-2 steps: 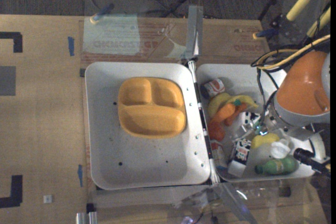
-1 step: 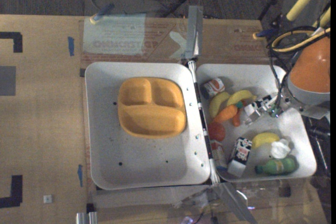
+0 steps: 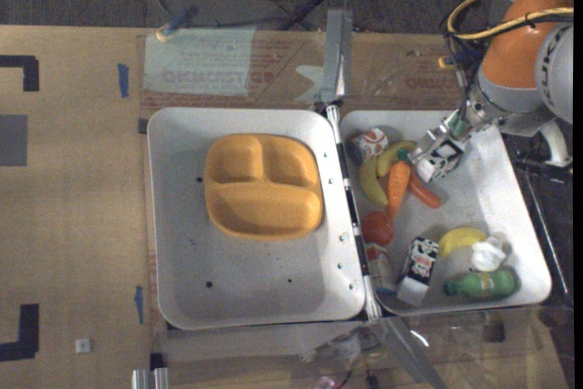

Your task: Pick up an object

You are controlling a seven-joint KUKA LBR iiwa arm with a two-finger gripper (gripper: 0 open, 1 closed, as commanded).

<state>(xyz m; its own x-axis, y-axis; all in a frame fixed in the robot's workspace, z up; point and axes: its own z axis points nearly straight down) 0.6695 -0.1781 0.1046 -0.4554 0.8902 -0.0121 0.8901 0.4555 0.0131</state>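
Lying just beside the claw: carrot.

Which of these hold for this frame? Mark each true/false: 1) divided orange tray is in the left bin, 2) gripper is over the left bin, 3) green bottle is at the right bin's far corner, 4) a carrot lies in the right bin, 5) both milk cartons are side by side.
1) True: the orange tray lies in the left bin.
2) False: the gripper is over the right bin.
3) False: the green bottle is at its near edge.
4) True: the carrot lies beside a banana.
5) False: one milk carton is at the gripper, the other carton lies nearer the front.
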